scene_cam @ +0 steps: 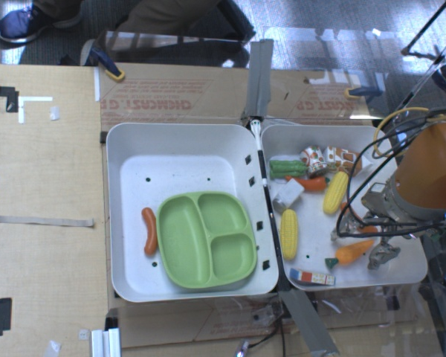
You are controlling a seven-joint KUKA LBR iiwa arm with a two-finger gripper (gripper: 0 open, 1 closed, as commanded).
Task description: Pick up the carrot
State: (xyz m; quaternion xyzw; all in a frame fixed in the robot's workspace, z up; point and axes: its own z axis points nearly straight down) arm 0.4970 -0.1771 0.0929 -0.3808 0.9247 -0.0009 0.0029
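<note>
Flanking 2 white bins (119,199), pale wood bench (44,177).

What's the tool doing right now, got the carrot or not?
Tool: down in the right white bin, beside the orange carrot with the green top; open or closed cannot be told, and no grasp is visible.

You cannot tell how the gripper (384,253) stands: the arm's orange band (430,166) and cables cover most of it. The carrot (351,253) is partly hidden at its right end by the gripper. Print on the small carton (311,277) is too small to read. The arm is cut off at the right edge.
</note>
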